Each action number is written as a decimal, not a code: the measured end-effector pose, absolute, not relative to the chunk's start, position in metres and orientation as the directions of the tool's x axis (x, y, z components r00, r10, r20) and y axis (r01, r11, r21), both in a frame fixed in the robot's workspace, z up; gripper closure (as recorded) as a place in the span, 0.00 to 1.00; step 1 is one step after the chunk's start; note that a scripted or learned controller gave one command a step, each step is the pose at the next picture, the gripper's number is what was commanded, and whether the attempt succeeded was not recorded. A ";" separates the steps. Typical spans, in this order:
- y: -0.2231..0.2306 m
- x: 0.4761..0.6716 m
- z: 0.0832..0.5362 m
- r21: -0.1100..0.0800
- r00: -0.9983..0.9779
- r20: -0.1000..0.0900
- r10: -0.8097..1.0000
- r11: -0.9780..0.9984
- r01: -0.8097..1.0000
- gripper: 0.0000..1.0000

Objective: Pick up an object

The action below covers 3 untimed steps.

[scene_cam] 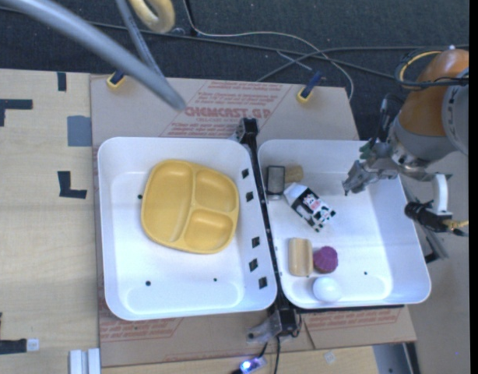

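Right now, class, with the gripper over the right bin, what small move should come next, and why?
Probably a short move toward the left and down onto the black-and-white cow toy. The gripper hangs over the right bin beside that toy with nothing visibly in it, and the toy is the nearest object, lying apart from the others.

Bench surroundings — cardboard, cables, clamps

A brown cardboard sheet with red print underlies both bins; black cables cross dark flooring at the top, and two yellow clamps — upper left, upper centre — grip its edge.
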<state>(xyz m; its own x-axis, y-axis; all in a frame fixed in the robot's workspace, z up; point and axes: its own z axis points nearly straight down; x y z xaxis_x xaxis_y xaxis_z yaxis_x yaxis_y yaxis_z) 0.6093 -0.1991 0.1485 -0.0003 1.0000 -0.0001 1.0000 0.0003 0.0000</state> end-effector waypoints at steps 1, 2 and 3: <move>-0.201 0.603 0.192 0.000 -0.001 -0.001 1.000 0.001 1.000 1.00; -0.201 0.604 0.236 0.000 -0.002 -0.001 1.000 0.002 1.000 1.00; -0.146 0.602 0.242 -0.004 -0.006 0.002 1.000 0.006 1.000 1.00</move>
<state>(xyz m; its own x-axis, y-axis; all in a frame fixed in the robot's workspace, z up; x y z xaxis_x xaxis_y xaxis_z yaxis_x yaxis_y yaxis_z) 0.6016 -0.1462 0.2418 -0.0064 1.0000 0.0021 1.0000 0.0064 -0.0036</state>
